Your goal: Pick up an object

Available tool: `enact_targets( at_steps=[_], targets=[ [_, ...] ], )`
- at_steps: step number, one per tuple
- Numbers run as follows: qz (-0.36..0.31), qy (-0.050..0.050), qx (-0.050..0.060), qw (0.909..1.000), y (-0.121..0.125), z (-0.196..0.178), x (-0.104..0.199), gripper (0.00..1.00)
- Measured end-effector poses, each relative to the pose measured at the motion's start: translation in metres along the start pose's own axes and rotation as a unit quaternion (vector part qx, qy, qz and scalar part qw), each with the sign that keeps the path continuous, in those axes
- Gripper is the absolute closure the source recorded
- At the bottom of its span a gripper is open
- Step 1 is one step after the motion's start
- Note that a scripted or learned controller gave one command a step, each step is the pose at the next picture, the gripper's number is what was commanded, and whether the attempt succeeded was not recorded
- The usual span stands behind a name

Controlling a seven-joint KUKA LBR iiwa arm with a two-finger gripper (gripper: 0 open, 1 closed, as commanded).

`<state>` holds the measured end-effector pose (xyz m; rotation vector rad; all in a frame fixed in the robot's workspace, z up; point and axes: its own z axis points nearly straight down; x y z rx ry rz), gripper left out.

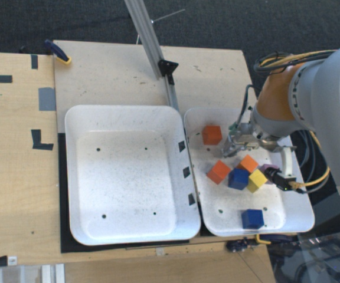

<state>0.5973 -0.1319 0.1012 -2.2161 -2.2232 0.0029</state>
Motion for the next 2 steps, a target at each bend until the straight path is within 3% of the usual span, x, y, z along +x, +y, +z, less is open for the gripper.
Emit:
enact_targets(
  at_steps=[2],
  targets=[
    [0.001,-0.001,-0.005,1.0,-0.006,-0.122,-0.002,1.0]
  ],
)
